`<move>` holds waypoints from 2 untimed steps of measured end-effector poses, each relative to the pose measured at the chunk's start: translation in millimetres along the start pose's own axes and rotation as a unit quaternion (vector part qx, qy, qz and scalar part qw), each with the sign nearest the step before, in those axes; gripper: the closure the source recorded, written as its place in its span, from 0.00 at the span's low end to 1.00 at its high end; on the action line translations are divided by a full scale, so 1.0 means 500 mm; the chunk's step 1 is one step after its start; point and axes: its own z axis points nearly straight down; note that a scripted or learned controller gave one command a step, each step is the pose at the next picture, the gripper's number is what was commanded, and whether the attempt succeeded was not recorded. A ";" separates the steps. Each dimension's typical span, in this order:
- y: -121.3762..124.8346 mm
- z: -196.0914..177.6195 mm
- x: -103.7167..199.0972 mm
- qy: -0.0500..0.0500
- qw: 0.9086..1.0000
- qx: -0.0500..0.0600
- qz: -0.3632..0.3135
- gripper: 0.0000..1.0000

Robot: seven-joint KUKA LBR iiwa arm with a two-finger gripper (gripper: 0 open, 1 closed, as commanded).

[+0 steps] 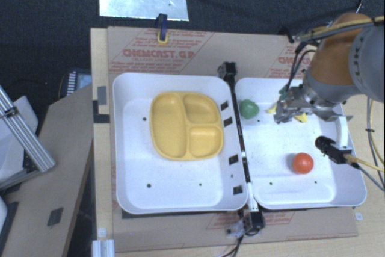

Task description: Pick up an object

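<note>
Yellow piece (301, 118), whatever it is, lies in the right bin (271, 189) near the far wall, and the hand (289, 110) sits right over it, so only slivers show at either side. From where I stand I cannot tell whether the hand is clenched or released, nor whether it has the piece.

Taking the yellow piece as the mark: a green ball (249, 108) rests just beside it toward the divider, and an orange ball (302, 162) sits well apart, nearer the front. A yellow tray (185, 126) fills the left bin (138, 189) beyond the green ball.

To do this well, I think the hand should settle squarely over the piece, close firmly, and lift straight up, keeping clear of the green ball.
</note>
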 end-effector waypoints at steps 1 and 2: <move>0.000 -0.088 0.005 0.000 1.000 0.000 0.000 1.00; 0.025 -0.196 0.008 0.000 1.000 -0.001 -0.001 1.00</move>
